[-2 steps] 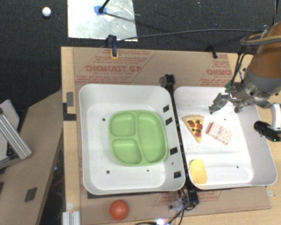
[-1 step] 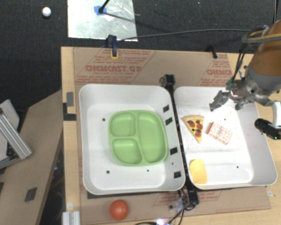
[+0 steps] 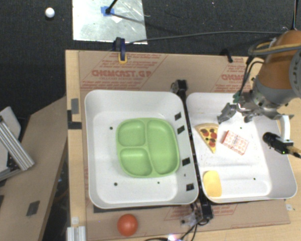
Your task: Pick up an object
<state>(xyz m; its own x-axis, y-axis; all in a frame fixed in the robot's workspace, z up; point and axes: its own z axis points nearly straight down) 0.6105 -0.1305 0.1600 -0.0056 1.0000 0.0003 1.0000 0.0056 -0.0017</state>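
Camera view showed the pincer (image 3: 234, 110) spread apart, gripping nothing, above the pizza slice (image 3: 208, 135); it needed to descend squarely, straddling the slice.

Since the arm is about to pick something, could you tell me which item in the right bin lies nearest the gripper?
The pizza slice, just below and left of the gripper. The pink-and-white packet lies slightly farther, and the yellow piece sits near the bin's front edge.

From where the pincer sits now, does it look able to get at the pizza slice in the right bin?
Probably yes. The pincer hangs over the right bin, just up and right of the pizza slice. Nothing lies on the slice; the red-and-white packet sits beside it, apart.
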